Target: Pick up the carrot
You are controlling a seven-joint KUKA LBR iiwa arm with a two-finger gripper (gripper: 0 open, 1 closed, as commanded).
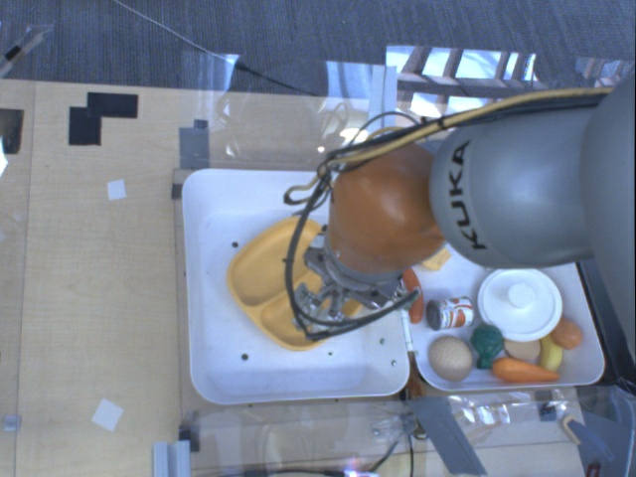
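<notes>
The carrot (pixel 524 371), orange and tapered, lies along the front of the right bin (pixel 588 371). The arm reaches in from the right, its orange band above the wrist over the left bin (pixel 214 366). My gripper (pixel 333 306) hangs below the wrist over a yellow divided plate (pixel 256 271) in the left bin, well left of the carrot. Its fingers are hidden among the wrist parts and cables.
The right bin also holds a white bowl (pixel 519 301), a small can (pixel 449 313), a beige egg-like ball (pixel 450 357), a green broccoli piece (pixel 487 343), a yellow item (pixel 553 356) and an orange fruit (pixel 567 334). A small orange piece (pixel 413 284) sits by the divider.
</notes>
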